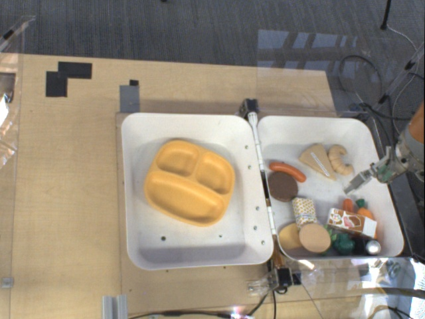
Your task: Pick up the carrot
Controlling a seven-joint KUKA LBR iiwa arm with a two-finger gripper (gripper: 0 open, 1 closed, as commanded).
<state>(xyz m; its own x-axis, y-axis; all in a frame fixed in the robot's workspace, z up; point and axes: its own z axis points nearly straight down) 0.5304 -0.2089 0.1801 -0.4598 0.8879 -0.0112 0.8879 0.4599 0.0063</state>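
In the camera view, the carrot (362, 211) is seen at four o'clock in the right bin (372, 133), touching a small carton (352, 222). A sausage (287, 171), cheese wedge (318, 161) and croissant (339, 159) are set toward twelve. The gripper (354, 185) is held just above the carrot, slanting in from three o'clock; its spread cannot be told.

The table (66, 198) bears two white bins: the left bin (133, 178) and the right bin (378, 145). The left bin holds one yellow divided plate (190, 182). The right bin holds one sausage (287, 171), one cheese wedge (317, 160), one croissant (340, 159), one dark brown disc (283, 187), one patterned cup (304, 210), one tan disc (314, 238), one small carton (352, 222), one carrot (364, 211) and one green item (342, 243). One claw (355, 183) hangs over the right bin.
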